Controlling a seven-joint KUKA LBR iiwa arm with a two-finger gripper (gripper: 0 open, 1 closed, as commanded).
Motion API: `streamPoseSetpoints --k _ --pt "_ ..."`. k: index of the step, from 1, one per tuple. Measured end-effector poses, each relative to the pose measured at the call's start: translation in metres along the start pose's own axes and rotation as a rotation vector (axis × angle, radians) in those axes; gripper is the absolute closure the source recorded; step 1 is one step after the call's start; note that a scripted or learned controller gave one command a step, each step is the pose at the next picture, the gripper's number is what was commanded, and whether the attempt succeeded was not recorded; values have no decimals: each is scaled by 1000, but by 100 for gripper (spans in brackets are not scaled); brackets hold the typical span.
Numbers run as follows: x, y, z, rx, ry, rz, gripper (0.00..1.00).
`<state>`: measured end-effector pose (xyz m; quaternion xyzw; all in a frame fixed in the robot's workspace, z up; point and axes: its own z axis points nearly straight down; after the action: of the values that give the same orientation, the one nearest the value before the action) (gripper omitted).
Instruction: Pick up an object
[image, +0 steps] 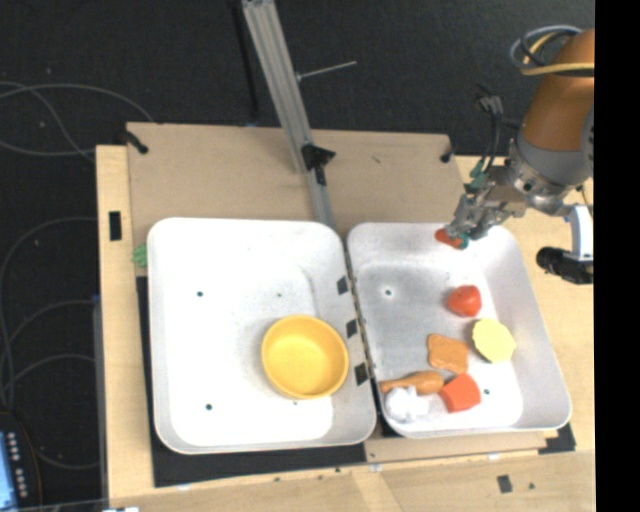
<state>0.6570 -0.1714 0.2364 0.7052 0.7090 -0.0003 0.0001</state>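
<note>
Bench (200, 170): bore two white bins side by side, on a dark floor strewn with cables.
Left bin (220, 290): sat on the bench's 9 o'clock half, mostly bare.
Bowl (305, 356): yellow, upright, mouth up; rested toward 5 o'clock of the left bin, near the shared edge.
Pole (285, 90): grey, slanted down from 12 o'clock to the gap between the bins.
Right bin (400, 260): sat at 3 o'clock of the left bin, touching it; held the small things in its 6 o'clock half.
White lump (402, 404): lay at 7 o'clock of the right bin, by the front wall.
Stick (412, 382): orange, carrot-like, lay flat, touching the lump at its 12 o'clock.
Slab (448, 352): orange, lay just at 1 o'clock of the stick.
Block (460, 393): red-orange, sat just at 6 o'clock of the slab, against the stick's end.
Ball (463, 300): red, round, sat apart at 12 o'clock of the slab.
Disc (493, 341): pale yellow, lay just at 3 o'clock of the slab.
Gripper (458, 236): hung over the right bin's 1 o'clock rim, well apart from the ball; spread or pressed together, could not be told.
Red bit (450, 238): showed at the gripper's tip; held or part of the tool, could not be told.
Arm (555, 120): grey with an orange band, reached in from 2 o'clock.
</note>
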Motion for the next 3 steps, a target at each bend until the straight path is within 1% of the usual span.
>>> streamPoseSetpoints --k 1,2,3 --pt "46 -23 -7 -1 1 -1 100" --pt "91 -27 -8 -1 2 -2 100" --pt "144 -37 0 0 2 -2 100"
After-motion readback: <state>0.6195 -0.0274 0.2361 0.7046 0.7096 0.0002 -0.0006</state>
